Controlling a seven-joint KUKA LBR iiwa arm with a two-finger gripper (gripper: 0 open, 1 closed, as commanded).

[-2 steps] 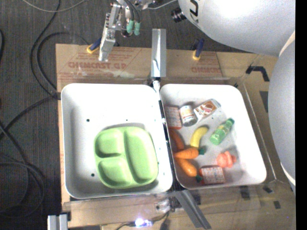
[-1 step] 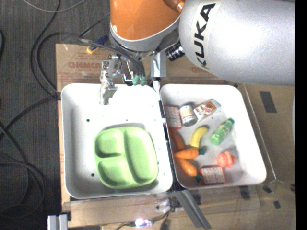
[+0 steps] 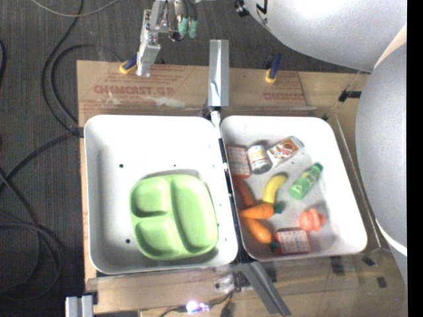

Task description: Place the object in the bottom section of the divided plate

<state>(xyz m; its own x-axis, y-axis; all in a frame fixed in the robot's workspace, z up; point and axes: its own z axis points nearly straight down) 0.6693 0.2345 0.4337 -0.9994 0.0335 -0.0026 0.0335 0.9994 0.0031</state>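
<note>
The green divided plate (image 3: 174, 215) lies in the left bin (image 3: 106, 144), toward its near right part, with three sections: one long section down its right side and two smaller ones on its left, one above the other. Nothing lies in any of the sections. The toys that could be moved are all in the right bin (image 3: 337, 144): a small can (image 3: 259, 158) and a little carton (image 3: 285, 150) near the far side, a flat packet (image 3: 238, 161) against the left wall, a banana (image 3: 273, 187) in the middle, a green bottle (image 3: 305, 181) just to its right, two carrots (image 3: 257, 211) lying near the banana's lower end with another orange one (image 3: 258, 230) below them, a pink-orange piece (image 3: 312, 220) toward the near right, and another flat packet (image 3: 292, 241) at the near wall. The two bins touch along their shared edge, with a metal bar (image 3: 218, 74) standing up from the far end of that seam. Both rest on a brown board (image 3: 165, 88) held by a yellow and blue clamp (image 3: 271, 70) at its far edge. The gripper (image 3: 149, 53) hangs well beyond the far edge of the left bin, over the board's far left, away from plate and toys; it carries nothing, and how wide its grip stands cannot be told from this angle. The arm's large grey body (image 3: 330, 18) fills the upper right.
</note>
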